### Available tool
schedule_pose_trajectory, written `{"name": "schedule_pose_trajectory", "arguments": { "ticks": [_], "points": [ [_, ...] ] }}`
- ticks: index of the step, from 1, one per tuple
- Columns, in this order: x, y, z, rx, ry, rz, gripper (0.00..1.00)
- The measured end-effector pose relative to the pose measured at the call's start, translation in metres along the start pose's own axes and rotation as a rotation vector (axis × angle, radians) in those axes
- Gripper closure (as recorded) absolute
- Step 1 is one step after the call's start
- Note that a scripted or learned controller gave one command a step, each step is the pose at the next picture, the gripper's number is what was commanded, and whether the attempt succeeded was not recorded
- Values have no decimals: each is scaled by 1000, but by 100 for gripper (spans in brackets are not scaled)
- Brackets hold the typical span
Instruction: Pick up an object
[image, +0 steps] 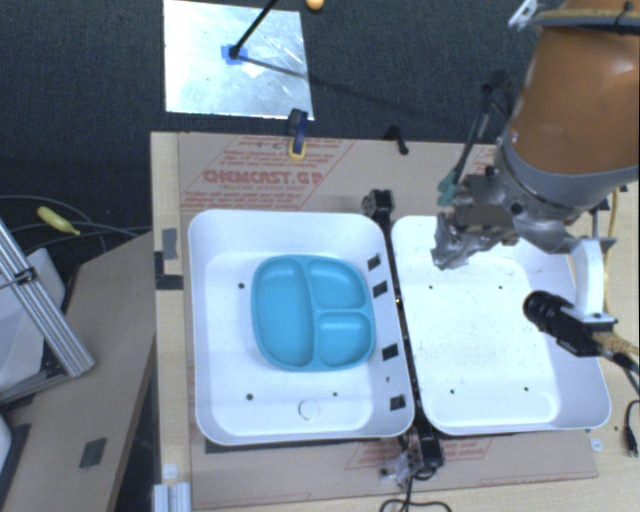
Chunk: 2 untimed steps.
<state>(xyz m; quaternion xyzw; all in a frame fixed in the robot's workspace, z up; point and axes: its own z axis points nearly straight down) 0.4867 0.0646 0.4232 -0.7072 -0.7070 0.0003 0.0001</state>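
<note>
Plainly, the one thing to pick is a light blue plate (311, 312) with three compartments: one long section down its left side and two smaller ones at its right, the far one larger than the near one. Its corners are rounded and its surface is smooth and glossy. It lies flat near the middle of the left bin (220, 260), a little turned against the bin's walls, touching none of them.

Just beside it on the right stands the right bin (480, 400), its floor bare but for faint dark specks. Over that bin's far left corner hangs the gripper (448, 255), well apart from the plate; whether it is released or clenched I cannot tell, and nothing shows in its grasp. Above it rises the arm (580, 90), grey with a broad orange band.

Both bins rest on a brown board (260, 175) with red lettering.
</note>
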Motion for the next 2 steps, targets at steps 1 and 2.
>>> {"name": "schedule_pose_trajectory", "arguments": {
  "ticks": [1, 2],
  "points": [
    [55, 1, -21, -5, 3, -9, 100],
    [-9, 0, -2, -2, 0, 5, 100]
  ]
}}
